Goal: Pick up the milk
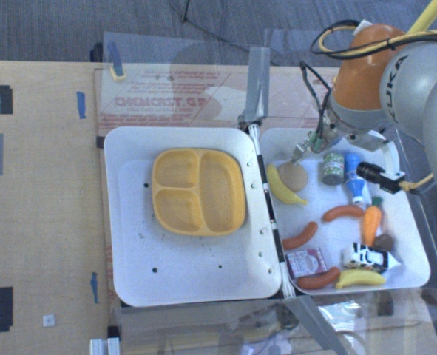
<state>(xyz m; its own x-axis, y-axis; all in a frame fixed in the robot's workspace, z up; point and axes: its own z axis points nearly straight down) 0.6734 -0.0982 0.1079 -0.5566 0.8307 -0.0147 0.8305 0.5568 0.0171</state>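
The milk point(367, 257) is a small white carton with black cow patches, lying on its side near the front right corner of the right bin point(414, 231). A yellow banana point(361, 278) lies just in front of it, touching or nearly so. My gripper point(313, 145) hangs over the back left part of the same bin, under the orange wrist band point(366, 69), far from the milk. It is just above a tan round item point(294, 176) and nothing shows in its grasp.
The right bin is crowded: another banana point(283, 187), a green can point(333, 167), a blue bottle point(356, 182), three sausages point(343, 213), a carrot point(370, 225) and a pink packet point(305, 261). The left bin point(129, 257) holds a yellow divided plate point(200, 191).
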